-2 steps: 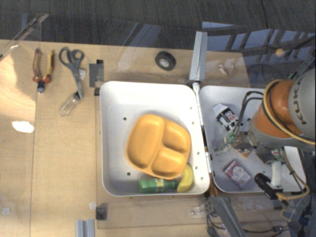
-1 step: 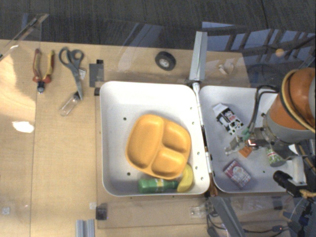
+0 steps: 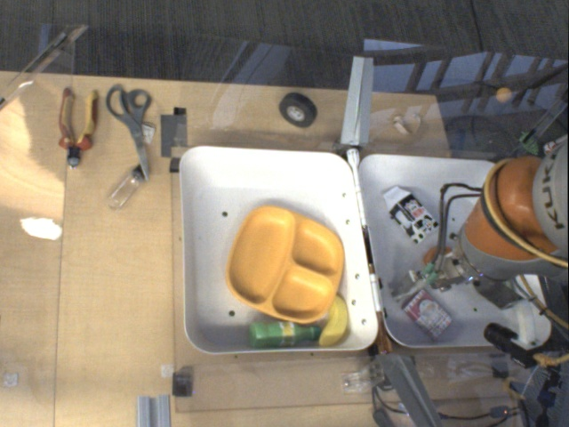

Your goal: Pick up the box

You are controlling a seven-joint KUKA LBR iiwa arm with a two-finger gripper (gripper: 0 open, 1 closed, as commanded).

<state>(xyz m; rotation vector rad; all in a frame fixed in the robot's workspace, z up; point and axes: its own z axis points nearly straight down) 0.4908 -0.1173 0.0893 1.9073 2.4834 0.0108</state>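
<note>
A small white box (image 3: 410,213) with dark printing on its top is seen in the right bin (image 3: 384,318), in the far left part of it. It is laid flat on the bin floor and is turned at a slant to the bin walls. A second small box (image 3: 426,311), with a reddish and grey printed face, is found nearer the front wall of the same bin, also flat and slanted. The two are well apart.

The yellow tray (image 3: 286,263) crowds the left bin's (image 3: 204,238) middle. Beyond the tray, bare floor runs along the bin's far and left sides
</note>
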